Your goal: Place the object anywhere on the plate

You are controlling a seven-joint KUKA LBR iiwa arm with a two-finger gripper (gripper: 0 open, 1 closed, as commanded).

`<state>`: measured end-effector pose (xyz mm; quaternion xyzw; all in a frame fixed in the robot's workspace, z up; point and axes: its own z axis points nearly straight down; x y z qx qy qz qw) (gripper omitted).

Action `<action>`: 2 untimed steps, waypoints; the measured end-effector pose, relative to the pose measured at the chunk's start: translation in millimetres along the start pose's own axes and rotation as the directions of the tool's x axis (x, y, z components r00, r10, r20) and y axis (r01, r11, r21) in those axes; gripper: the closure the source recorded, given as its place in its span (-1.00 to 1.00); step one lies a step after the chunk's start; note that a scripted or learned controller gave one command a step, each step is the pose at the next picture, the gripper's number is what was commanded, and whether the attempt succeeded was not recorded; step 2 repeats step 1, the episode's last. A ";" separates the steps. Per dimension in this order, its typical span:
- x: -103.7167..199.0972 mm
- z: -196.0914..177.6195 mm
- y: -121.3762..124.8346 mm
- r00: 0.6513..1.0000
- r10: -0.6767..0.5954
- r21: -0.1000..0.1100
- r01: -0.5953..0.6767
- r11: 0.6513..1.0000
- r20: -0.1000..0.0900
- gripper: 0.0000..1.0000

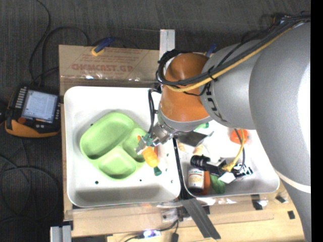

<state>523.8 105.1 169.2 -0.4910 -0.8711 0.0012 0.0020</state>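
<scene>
Bench (101,64) under two white bins (75,185), side by side

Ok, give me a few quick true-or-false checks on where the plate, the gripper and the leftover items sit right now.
1. The green plate lies in the left bin. True.
2. The gripper hangs over the right bin's far corner. False: it is at the plate's right edge, in the left bin.
3. An orange-yellow object sits just below the gripper, beside the plate. True.
4. The small jar stands on the plate. False: it is in the right bin.
</scene>
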 end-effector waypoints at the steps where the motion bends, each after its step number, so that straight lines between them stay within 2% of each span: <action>1: 0.3 -0.1 0.2 1.000 -0.001 0.000 0.001 1.000 -0.001 -1.00; 2: 0.3 -0.1 0.2 1.000 -0.001 0.000 0.001 1.000 -0.001 -1.00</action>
